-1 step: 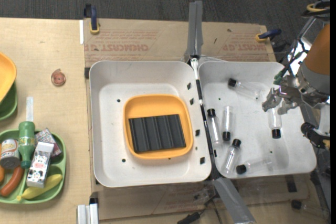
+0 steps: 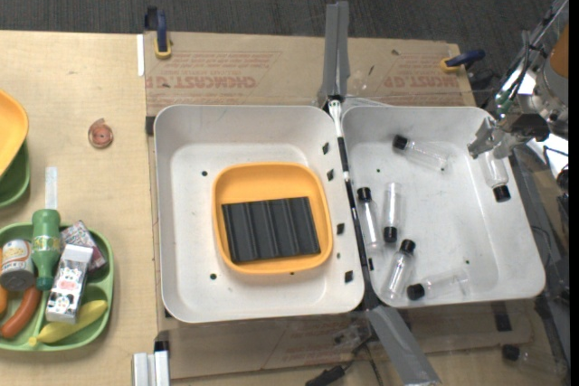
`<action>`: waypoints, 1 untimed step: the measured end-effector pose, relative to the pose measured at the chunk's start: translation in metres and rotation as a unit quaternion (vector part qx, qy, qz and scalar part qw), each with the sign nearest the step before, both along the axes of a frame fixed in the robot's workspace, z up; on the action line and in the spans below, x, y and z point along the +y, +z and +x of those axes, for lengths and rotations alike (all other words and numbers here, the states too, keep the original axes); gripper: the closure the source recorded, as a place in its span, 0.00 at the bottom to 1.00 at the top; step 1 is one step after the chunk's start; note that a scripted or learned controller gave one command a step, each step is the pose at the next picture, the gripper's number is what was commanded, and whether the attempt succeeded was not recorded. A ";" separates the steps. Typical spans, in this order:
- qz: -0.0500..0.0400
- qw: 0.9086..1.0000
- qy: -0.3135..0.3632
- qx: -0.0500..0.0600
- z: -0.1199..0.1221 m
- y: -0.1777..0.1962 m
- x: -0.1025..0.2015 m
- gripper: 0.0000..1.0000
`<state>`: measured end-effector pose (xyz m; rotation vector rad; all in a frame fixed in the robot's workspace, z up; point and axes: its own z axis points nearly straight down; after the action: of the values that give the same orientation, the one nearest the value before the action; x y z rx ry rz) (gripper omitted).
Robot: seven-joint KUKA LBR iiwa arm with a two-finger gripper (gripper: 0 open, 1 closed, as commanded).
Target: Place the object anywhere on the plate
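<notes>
Orange plate (image 2: 237, 185) bears a ribbed black slab (image 2: 270, 227); bins (image 2: 181, 285) white.

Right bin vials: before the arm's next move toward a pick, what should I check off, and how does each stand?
1. Plate sits flat in the left bin: ok.
2. Plate surface free to receive a vial: not ok, a dark ribbed block covers much of it; only the rim is bare.
3. Vials lie loose in the right bin, e.g. one near the centre: ok.
4. Gripper over the right bin: ok, at its upper right.
5. Gripper holding a vial: cannot tell; one vial lies just below it.
</notes>
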<state>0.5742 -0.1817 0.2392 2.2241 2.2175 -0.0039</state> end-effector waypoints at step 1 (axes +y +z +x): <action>0.000 0.997 0.071 0.000 0.071 0.009 -0.035 1.00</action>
<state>0.6454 -0.2167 0.2482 2.0597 2.3706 -0.0035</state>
